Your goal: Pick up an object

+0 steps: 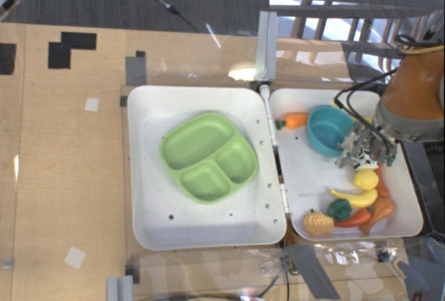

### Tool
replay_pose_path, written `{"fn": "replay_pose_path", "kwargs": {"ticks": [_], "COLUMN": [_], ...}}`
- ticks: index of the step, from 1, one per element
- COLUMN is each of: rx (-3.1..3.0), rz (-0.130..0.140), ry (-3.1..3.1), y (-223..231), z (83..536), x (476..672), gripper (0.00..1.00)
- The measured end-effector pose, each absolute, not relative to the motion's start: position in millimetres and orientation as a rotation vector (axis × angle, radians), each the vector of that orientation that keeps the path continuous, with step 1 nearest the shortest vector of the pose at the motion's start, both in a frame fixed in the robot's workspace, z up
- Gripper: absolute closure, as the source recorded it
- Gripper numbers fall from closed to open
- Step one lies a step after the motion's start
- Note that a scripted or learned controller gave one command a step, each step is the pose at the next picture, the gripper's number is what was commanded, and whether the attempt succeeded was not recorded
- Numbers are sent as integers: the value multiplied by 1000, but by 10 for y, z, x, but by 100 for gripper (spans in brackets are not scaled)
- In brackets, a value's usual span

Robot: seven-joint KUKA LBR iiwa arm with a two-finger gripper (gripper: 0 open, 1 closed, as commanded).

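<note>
Gripper is parked low in the right bin; its opening can't be made out, nothing's seen held. The lemon sits just below it, banana lying crosswise beyond.

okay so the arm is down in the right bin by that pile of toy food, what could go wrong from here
The gripper sits between the blue cup and the lemon, so it may nudge the cup rather than grasp anything. The lemon, banana, broccoli and carrot-shaped pieces lie tightly packed near the right bin's corner, so a grab could catch two at once or slip off the round lemon.
</note>
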State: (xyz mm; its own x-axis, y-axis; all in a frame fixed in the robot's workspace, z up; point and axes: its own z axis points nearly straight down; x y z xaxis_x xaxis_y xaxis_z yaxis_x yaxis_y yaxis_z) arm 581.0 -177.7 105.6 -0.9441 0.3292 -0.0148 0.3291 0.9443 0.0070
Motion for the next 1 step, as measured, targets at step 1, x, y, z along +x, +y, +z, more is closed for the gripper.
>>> {"fn": "replay_pose_path", "kwargs": {"ticks": [1], "rx": [522], "rz": [3], "ry": [3071], "y": [-1794], "z": [1057], "x": [5829], "gripper": [0]}}
